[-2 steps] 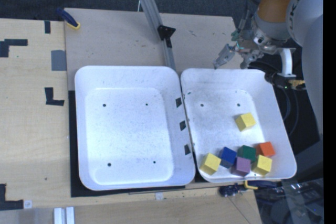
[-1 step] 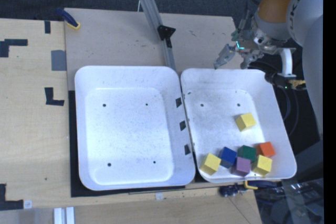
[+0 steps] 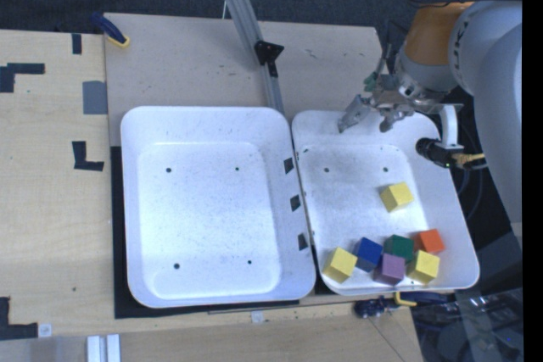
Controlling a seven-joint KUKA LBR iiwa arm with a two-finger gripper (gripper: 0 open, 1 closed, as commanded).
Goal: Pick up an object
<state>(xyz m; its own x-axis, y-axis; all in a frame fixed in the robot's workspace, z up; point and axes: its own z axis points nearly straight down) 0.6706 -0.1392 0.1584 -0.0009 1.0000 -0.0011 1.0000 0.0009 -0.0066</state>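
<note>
Six small cubes sit in the right-hand shallow white plastic bin (image 3: 339,131), all toward its near-right part: a lone yellow cube (image 3: 396,197) mid-bin, apart from the rest, and a cluster along the near rim w/ a second yellow cube (image 3: 341,264) at the left, then a blue cube (image 3: 369,253), a purple cube (image 3: 392,267), a green cube (image 3: 399,247), a third yellow cube (image 3: 426,266) and an orange cube (image 3: 430,241) at the right; blue, purple & green touch or nearly so. The two-finger gripper (image 3: 370,119) hangs over the far rim of that bin, well apart from every cube, fingers spread, nothing between them. The left-hand shallow white plastic bin (image 3: 204,119) lies just beside it, rims touching. A grey metal pole (image 3: 240,4) slants across the wooden bench (image 3: 51,208) behind the bins. No readable writing or brand marks on any of it.
</note>
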